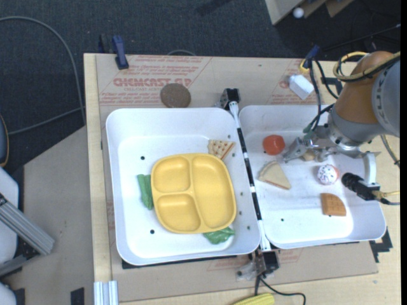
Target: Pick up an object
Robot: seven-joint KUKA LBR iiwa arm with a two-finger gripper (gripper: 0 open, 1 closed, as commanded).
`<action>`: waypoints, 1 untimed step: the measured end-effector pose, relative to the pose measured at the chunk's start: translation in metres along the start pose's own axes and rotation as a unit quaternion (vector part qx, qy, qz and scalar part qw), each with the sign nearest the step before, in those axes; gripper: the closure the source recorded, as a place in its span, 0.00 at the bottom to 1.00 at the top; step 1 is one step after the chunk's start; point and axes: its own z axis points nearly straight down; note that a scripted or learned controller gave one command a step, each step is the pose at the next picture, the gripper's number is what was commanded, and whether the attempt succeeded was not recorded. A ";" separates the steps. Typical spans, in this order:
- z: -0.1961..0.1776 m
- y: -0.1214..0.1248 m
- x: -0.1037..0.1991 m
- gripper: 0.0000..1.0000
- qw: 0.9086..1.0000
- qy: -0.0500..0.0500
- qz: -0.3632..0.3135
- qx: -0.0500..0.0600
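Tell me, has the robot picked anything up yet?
Not yet. The gripper hangs low in the right bin, between the red ball and the white ball. The toys all lie on the bin floor, so grabbing and lifting one is left.

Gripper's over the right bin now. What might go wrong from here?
1. The gripper sits between the red ball and the wedge; it may close on neither.
2. The red ball and white ball look round and could roll away if nudged.
3. The wedge lies flat, so it may slide instead of lifting.
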 end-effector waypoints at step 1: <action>0.003 0.049 0.069 0.00 1.000 0.000 -0.001 0.010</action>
